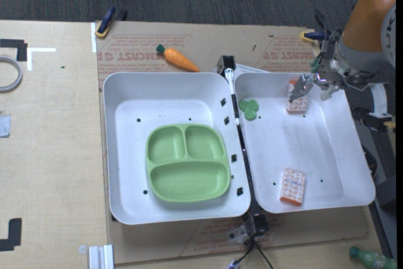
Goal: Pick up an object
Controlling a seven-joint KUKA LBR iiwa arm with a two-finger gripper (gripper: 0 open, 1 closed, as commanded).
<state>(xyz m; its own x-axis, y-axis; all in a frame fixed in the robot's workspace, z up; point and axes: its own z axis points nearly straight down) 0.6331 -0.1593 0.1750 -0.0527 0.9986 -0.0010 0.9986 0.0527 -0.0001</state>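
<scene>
- The arm (371,16) comes in from the right, its orange band high at the upper right corner, with the wrist over the far right corner of the right bin (327,154).
- The jaws (301,89) hang over the far part of the right bin, right at the top of a small pink packet (297,104).
- The packet sits just under the fingertips, touching or nearly so; whether the jaws are spread, pressed together or pinching it cannot be told from this view.
- A green toy (250,109) lies in the right bin's far left part, close to the wall between the bins.
- A white and orange box (293,186) lies flat in the near part of the right bin, well apart from the packet.
- The left bin (126,110) carries a green plate (187,162) with three compartments, set towards the bin's near right.
- A toy carrot (178,58) lies on the cardboard beyond the left bin, outside both bins.
- A blue and yellow clamp (105,22) grips the cardboard's far left corner; another yellow clamp (313,37) sits at its far right, near the wrist.
- On the counter (44,154) at the far left are black tape marks and part of a grey ring (11,75).
- A green bottle (371,256) lies at the lower right, off the cardboard.
</scene>
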